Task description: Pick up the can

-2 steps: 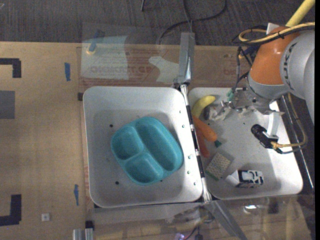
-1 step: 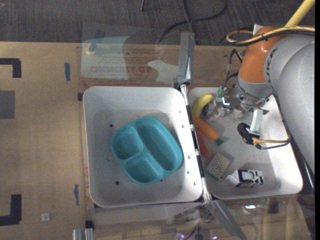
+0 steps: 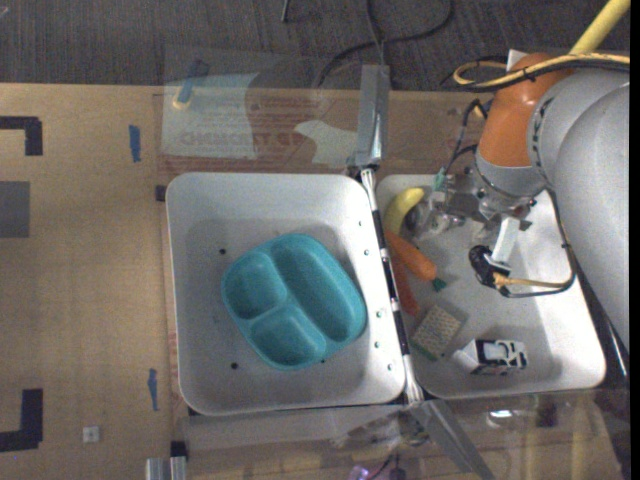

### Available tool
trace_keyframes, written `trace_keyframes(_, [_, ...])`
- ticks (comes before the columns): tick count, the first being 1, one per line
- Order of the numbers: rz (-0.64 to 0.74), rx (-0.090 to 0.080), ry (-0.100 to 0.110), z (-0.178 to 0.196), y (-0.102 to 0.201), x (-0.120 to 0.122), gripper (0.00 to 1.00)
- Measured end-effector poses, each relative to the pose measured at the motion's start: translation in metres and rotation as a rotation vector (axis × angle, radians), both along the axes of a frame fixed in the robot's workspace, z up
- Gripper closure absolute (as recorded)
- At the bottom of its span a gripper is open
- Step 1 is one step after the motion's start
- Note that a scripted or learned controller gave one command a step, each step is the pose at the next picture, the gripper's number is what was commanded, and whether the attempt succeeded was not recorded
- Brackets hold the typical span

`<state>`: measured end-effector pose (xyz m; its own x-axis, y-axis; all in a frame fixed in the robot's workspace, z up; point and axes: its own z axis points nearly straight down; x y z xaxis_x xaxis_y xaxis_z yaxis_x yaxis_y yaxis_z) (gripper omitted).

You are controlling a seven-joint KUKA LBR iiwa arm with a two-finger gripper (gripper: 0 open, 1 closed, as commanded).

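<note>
Two shallow white bins side by side on a brown bench [image 3: 80, 298], split by a metal rail. Left bin [image 3: 190, 268]: one teal divided plate [image 3: 293, 299] with three compartments, lying slightly toward the near right corner, apart from the walls. Right bin [image 3: 560, 338]: several things, mostly along its left side. Yellow banana [image 3: 404, 206] at the far left corner, close to the rail. Orange carrot [image 3: 412, 255] just below it, slanting down toward the bin's middle, its upper end near the banana. Tan square scrub pad [image 3: 439, 329] nearer the front, tilted, beside the rail. Small white and black container [image 3: 495, 355] lying on its side just right of the pad, near the front wall, well apart from the gripper; possibly the can, though too small and blurred to say for sure. Grey arm [image 3: 590, 148] entering from the right, orange band [image 3: 515, 128] above the wrist. Gripper [image 3: 445, 213] low over the far left part of the right bin, just beside the banana and above the carrot's upper end. Released or clenched: cannot tell, tip lost in dark clutter. Black cable loop [image 3: 490, 266] hanging below the wrist over the bin's middle. Clear plastic sheet [image 3: 250, 118] on the bench beyond the left bin, with scraps of blue tape [image 3: 134, 143] nearby.
</note>
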<state>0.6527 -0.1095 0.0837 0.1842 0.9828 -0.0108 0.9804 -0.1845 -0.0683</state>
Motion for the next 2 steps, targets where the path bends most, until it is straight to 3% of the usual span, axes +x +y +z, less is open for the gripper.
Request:
trace_keyframes(1, [-0.166, -0.01, 0.01, -0.0008, 0.0067, -0.0022, 0.0])
trace_keyframes(2, [-0.167, -0.007, 0.001, 0.0088, 0.0095, 0.0009, 1.0])
